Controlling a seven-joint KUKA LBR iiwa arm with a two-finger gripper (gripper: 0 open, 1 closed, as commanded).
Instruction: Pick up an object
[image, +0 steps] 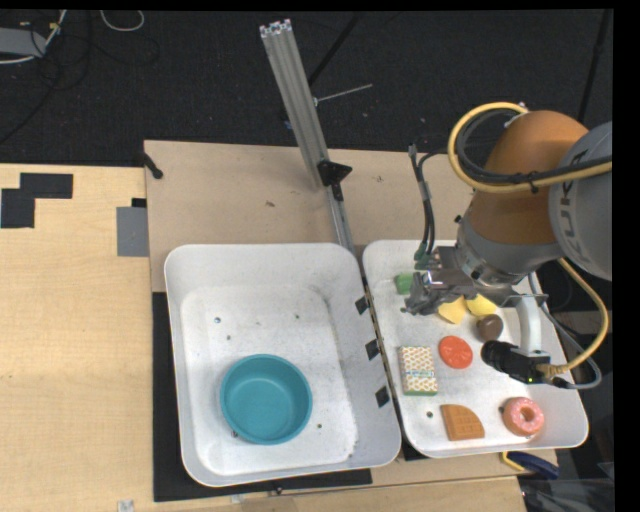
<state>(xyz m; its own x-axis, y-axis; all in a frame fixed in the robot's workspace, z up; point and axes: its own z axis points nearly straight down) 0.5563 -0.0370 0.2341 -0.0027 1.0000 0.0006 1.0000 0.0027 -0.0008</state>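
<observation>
A teal bowl (265, 398) sits low in the left bin (200, 290); in the right bin (570, 425), a pale patterned block (418, 369) stands with its long axis up the frame, beside a red disc (456, 352); a tan wedge (461, 422) and pink doughnut (522, 416) lie lower right. The gripper (428, 290) hangs at the bin's upper left by a green piece (403, 283) and yellow pieces (466, 307); its grasp I cannot tell.

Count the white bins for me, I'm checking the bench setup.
2. The left bin holds a teal bowl; the right bin holds small toy foods beneath the gripper.
</observation>
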